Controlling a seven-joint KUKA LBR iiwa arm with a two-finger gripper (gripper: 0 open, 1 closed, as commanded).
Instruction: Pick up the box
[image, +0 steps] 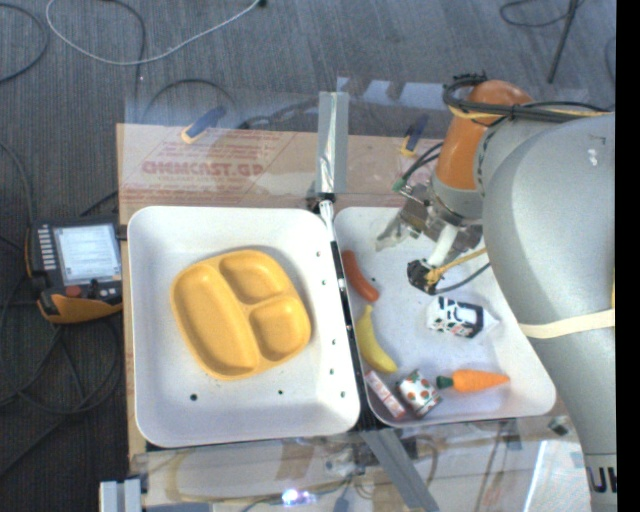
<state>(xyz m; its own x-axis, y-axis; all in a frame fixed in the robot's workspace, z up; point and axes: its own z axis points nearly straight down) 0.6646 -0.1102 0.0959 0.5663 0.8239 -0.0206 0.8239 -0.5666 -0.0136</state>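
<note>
A small flat box (384, 394) with a pinkish label lies at the front edge of the right bin (520, 340). It rests against a multi-coloured block (419, 392). My gripper (410, 252) hangs over the far part of that bin, well behind the box and apart from it. Its two fingers stand spread, open, with nothing between them. The grey arm (560, 230) with its orange band (462, 150) covers the bin's right side.
In the right bin lie a red sausage (360, 277), a banana (375, 343), a black-and-white toy (455, 317) and a carrot (478, 380). The left bin (150, 400) holds a yellow divided plate (243, 310). A metal divider (330, 150) runs between the bins.
</note>
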